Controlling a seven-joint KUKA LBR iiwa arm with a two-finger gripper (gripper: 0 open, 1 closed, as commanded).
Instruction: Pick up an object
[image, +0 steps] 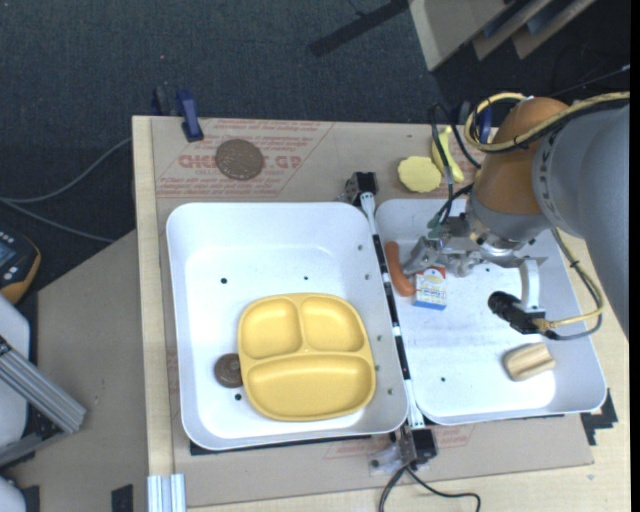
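The claw (447, 256) is hovering low over the back-left part of the right bin (470, 375), just above and touching or nearly touching a small carton (430, 289), so the approach step seems to be in hand, with no grasp showing yet. The wrist is hiding the tips, so I cannot tell whether the claw is apart or together, and nothing is visibly sitting in it. The small carton is looking like the likeliest target: a light printed box, white with blue and a red patch, lying flat on the bin floor, with flat faces that should be taking a pinch well. Just beside it, along the bin's left wall, an orange sausage-shaped piece (398, 268) is lying, smooth and rounded, so the next move is calling for a straight drop centred on the carton and a close across its narrow sides without nudging that neighbour. Well apart, near the front right, a tan rounded block (527, 361) is resting. The left bin (195, 290) is holding a glossy yellow divided plate (305, 357) with a brown disc (228, 370) touching its edge. On the brown board surface (300, 150) behind, another brown disc (238, 158) and a yellow lump (420, 174) are sitting.
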